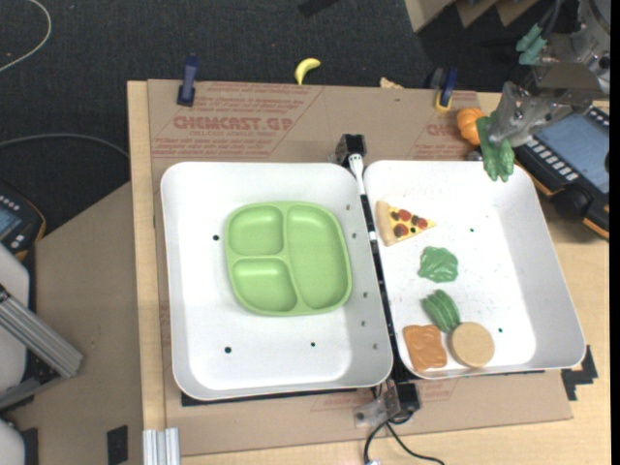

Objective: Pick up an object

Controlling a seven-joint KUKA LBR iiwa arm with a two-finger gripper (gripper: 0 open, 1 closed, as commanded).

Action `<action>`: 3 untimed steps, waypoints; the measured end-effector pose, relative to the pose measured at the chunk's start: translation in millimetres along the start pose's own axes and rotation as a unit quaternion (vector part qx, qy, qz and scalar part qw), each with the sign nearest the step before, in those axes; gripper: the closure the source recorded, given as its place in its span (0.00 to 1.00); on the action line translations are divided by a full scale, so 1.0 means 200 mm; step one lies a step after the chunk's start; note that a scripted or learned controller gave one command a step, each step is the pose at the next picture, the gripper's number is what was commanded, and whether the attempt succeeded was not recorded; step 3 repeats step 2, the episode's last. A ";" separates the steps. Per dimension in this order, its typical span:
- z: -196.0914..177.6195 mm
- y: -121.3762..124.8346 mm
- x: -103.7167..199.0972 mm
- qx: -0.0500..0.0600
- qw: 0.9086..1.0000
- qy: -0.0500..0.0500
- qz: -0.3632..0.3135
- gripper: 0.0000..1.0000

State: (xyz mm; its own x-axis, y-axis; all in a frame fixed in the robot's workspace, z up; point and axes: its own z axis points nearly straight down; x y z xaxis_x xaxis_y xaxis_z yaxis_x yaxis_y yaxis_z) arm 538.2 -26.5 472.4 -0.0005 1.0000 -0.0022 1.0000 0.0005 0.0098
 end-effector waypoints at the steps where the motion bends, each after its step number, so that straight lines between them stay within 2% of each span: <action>1: -0.33 0.10 0.21 0.000 1.000 0.002 -0.002 1.00; 3: -0.37 0.10 0.20 0.001 1.000 0.001 0.000 1.00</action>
